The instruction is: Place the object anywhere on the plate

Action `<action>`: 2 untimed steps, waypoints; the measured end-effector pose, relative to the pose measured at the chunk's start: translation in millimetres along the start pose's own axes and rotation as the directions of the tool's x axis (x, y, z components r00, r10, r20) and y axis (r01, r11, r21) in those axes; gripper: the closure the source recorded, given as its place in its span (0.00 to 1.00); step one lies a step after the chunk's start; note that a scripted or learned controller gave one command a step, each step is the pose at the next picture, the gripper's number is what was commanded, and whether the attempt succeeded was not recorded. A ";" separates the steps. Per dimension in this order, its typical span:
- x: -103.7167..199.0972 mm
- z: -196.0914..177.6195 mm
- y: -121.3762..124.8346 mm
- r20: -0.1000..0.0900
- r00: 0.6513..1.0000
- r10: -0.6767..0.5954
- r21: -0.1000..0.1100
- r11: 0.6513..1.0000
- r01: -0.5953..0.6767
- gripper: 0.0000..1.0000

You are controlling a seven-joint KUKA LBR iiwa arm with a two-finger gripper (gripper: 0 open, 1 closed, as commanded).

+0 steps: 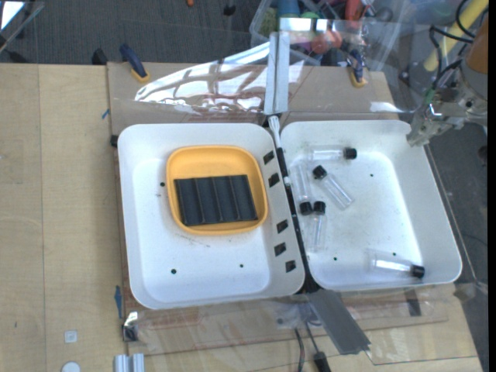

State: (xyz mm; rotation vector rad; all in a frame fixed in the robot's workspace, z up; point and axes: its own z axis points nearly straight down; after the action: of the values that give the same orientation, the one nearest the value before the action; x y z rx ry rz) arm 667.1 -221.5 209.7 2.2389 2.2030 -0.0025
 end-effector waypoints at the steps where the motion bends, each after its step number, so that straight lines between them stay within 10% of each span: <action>1: -1.6 -62.4 -3.2 0.000 0.999 -0.036 -0.005 0.999 0.036 1.00; 2: -3.3 -157.0 -0.4 0.000 1.000 -0.017 -0.004 1.000 0.017 1.00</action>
State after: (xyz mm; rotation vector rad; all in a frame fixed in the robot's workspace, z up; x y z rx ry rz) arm 666.7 -224.6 366.7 2.2182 2.2203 0.0016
